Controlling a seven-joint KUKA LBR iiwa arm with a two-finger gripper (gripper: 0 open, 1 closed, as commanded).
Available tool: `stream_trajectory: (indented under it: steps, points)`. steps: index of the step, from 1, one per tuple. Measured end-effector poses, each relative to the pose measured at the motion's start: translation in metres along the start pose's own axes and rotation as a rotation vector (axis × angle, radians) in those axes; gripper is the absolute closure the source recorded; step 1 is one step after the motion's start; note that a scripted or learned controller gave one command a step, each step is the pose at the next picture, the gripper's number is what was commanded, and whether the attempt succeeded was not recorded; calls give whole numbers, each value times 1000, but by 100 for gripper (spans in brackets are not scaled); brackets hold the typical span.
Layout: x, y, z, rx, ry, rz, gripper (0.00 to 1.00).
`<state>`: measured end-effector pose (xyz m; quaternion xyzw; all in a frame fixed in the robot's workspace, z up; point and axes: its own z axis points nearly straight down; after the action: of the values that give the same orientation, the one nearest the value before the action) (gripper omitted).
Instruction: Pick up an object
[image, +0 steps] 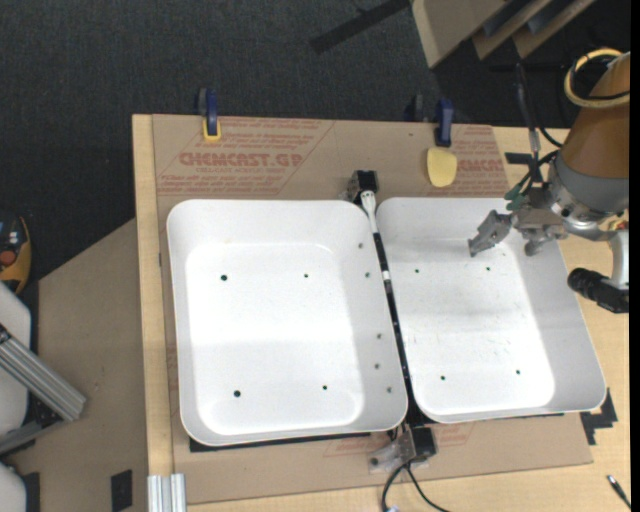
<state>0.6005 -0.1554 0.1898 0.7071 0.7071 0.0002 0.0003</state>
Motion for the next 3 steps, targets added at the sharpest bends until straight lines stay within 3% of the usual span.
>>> stream_trajectory:
  steps: [1, 2, 3]
  points:
    - [0, 1, -11, -3, -1, -1, 100]
    - [29, 43, -173, -22, -4, -6, 100]
    - [119, 65, -60, 11, 5, -9, 100]
